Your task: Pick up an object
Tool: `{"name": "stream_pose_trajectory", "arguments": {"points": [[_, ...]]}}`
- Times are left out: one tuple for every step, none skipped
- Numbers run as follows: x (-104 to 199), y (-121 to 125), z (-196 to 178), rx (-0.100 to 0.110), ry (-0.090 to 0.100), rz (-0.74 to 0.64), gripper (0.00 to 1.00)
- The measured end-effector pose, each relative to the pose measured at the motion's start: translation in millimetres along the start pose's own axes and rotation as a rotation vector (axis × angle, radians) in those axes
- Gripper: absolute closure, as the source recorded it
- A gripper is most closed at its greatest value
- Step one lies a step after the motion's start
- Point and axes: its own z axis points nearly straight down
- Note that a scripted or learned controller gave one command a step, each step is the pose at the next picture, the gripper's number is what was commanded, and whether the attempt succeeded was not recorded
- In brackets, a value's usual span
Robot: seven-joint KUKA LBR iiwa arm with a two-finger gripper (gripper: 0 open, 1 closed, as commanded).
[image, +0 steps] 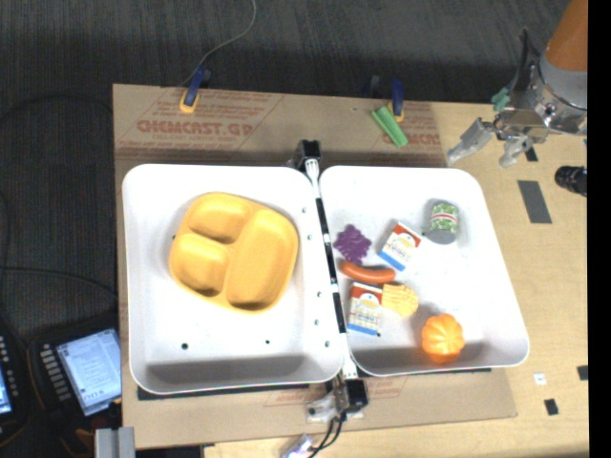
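Two shallow white bins sit side by side on a brown board, seen from above at a slant. The left bin [143, 284] holds a yellow divided tray [234, 249] with three rounded sections, lying near the bin's middle.

The right bin [501, 294] holds the small toy items. A purple grape cluster [352, 243] lies near the bin's left wall, with a red-orange hot dog [368, 272] just below it. Beside those, a small white carton [399, 246] sits tilted, and a second carton [364, 310] with a red and blue label lies lower down, touching a yellow waffle-like piece [400, 300]. A small can [441, 220] with a green label lies toward the bin's upper right. An orange pumpkin-shaped toy [442, 338] sits near the front wall.

The arm [573, 46] comes in at the upper right corner, its orange band at the picture's edge. Its gripper [495, 148] hangs outside the right bin, above the bare board beyond the bin's upper right corner. The two fingers are spread apart, with nothing between them. Every toy lies below and to the left of the gripper; the can is the nearest, while the pumpkin and cartons are well apart from it.

A green clip [389, 127] and a blue clamp [195, 91] sit along the board's far edge.
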Motion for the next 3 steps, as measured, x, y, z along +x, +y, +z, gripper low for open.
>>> {"name": "stream_pose_trajectory", "arguments": {"points": [[18,-8,157,0.004,0.001,0.0,0.0],[18,-6,145,0.001,-0.003,-0.001,1.0],[99,-7,84,-0.002,0.001,-0.002,1.0]]}}
